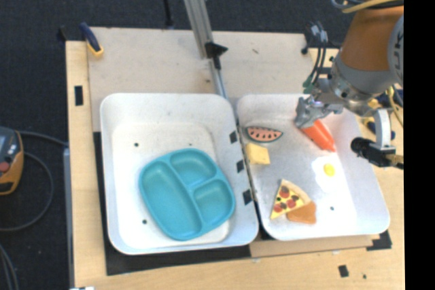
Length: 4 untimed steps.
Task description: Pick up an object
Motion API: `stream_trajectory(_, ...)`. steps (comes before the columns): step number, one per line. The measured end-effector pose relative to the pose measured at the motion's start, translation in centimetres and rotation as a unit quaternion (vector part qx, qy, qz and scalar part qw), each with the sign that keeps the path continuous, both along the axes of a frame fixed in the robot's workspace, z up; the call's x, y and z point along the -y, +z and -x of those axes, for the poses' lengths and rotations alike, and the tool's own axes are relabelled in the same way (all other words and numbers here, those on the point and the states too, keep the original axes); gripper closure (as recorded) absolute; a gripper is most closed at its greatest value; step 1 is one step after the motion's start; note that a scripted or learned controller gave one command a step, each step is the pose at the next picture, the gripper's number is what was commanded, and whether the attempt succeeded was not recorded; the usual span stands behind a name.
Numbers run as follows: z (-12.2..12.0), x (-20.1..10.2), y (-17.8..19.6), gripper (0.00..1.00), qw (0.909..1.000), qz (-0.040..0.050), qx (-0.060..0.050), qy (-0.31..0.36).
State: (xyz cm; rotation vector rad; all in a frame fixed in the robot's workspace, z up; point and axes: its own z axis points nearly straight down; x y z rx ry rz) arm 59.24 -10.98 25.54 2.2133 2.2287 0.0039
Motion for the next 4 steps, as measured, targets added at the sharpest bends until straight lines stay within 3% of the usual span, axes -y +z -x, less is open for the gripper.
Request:
stream_trajectory(2, 1.9, -10.2, 0.7, 1.0, 1.0, -0.0002, -0.001, 0.0)
stream_trajectory(4, 4.1, -19.5, -2.4, 1.0, 1.0, 0.0003, -0.002, 0.0)
